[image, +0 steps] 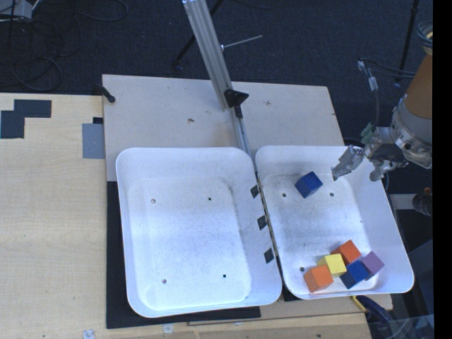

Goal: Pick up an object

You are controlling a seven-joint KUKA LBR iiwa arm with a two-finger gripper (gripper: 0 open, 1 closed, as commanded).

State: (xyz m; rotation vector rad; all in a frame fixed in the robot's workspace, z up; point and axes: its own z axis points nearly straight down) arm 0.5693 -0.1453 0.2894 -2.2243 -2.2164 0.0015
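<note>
Right bin (395, 221): holds all the objects. Blue cube (308, 184) lies alone near the far edge, toward the divider side. A cluster sits at the near right corner: orange cube (318, 277), yellow cube (335, 264), a second orange block (349, 250), dark blue block (355, 272), purple block (372, 263), touching or just beside one another.

Left bin (134, 189): white, shallow, beside the right bin.

Gripper (360, 162): over the right bin's far right edge, fingers spread, nothing between them, near the blue cube but apart from it.

Step, judged: approach, no grasp made. Next move calls for shifting toward the blue cube, descending with fingers straddling it, then closing. The lone cube looks easier than the crowded cluster.
</note>
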